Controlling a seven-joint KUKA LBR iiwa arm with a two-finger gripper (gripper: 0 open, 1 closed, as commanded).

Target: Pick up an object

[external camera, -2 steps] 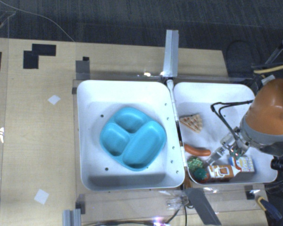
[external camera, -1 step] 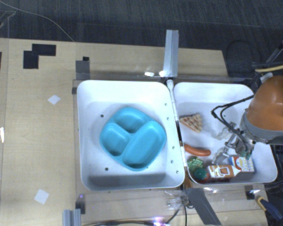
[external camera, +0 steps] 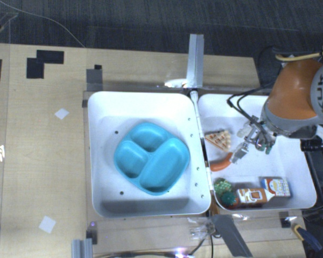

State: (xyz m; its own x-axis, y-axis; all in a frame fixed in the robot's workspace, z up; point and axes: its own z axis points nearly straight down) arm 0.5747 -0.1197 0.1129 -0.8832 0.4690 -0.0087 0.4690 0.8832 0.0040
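Note:
In the right bin (external camera: 299, 160) lie an orange carrot-like piece (external camera: 219, 165), a toast-coloured sandwich wedge (external camera: 218, 139), a green broccoli-like piece (external camera: 224, 190), a brown and white carton (external camera: 253, 196) and a small white box (external camera: 276, 186). My gripper (external camera: 241, 150) hangs over the middle of this bin, its tip just right of the orange piece's right end. I see nothing held in it. The grey arm with its orange band (external camera: 293, 93) comes in from the right.
The left bin (external camera: 102, 117) holds a blue divided plate (external camera: 151, 157). A metal post (external camera: 195, 61) stands at the back between the bins. The two cartons and the green piece crowd the right bin's front wall.

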